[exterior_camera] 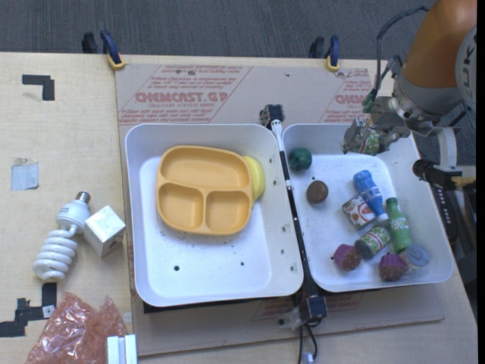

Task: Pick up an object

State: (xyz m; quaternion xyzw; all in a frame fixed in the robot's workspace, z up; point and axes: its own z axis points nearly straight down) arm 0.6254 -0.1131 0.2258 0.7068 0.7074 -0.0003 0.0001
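My gripper [364, 139] hangs over the far edge of the right bin [327, 275], below the orange-banded wrist [439, 40]. Something crumpled and grey-green shows at its tip; whether it is held is unclear. In the right bin lie a dark green ball [301, 158], a brown ball [317, 192], a blue bottle [369, 190], a red and white can [358, 211], a green bottle [398, 224], a green can [373, 241], two purple fruit-like pieces [348, 258] [392, 266] and a bluish lid [417, 257]. The gripper is above and right of the green ball.
The left bin [220, 279] holds a yellow divided plate [204, 189] with a yellow object [258, 177] tucked under its right rim. On the bench at left lie a spiral light bulb [59, 241], a white cube [104, 230] and a red mesh bag [72, 332].
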